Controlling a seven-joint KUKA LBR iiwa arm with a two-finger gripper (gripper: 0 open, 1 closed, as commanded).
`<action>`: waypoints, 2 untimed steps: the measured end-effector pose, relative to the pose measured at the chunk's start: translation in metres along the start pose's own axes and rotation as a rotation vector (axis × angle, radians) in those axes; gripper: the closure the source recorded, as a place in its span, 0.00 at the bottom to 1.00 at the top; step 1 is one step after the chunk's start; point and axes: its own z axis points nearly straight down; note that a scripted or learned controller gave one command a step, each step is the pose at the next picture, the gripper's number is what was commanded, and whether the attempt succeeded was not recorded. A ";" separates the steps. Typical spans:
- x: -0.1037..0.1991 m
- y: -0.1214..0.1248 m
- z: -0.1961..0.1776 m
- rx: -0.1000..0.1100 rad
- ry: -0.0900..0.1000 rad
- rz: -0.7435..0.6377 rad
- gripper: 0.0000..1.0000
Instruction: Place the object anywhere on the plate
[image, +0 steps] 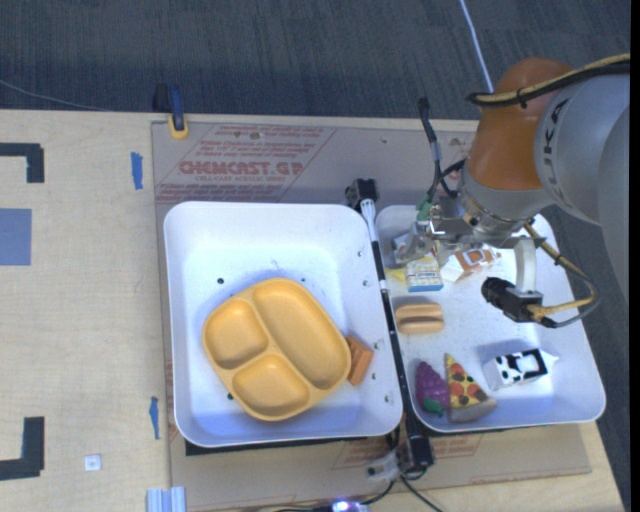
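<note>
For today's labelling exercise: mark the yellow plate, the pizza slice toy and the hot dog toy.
yellow plate (300, 310): camera view, ridge between compartments.
pizza slice toy (464, 385): camera view, middle of topping.
hot dog toy (419, 318): camera view, centre of bun.

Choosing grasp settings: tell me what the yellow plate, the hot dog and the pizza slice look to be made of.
Yellow plate: likely hard plastic, smooth and slightly glossy, with molded compartments and soft highlights.
Hot dog: probably molded toy plastic or rubber; uniform colors, faint sheen.
Pizza slice: likely toy plastic too, with flat painted-looking toppings; too small to be sure.
</note>
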 end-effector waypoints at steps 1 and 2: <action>0.042 -0.059 -0.091 -0.003 0.001 0.000 1.00; 0.086 -0.102 -0.069 0.001 0.001 0.000 1.00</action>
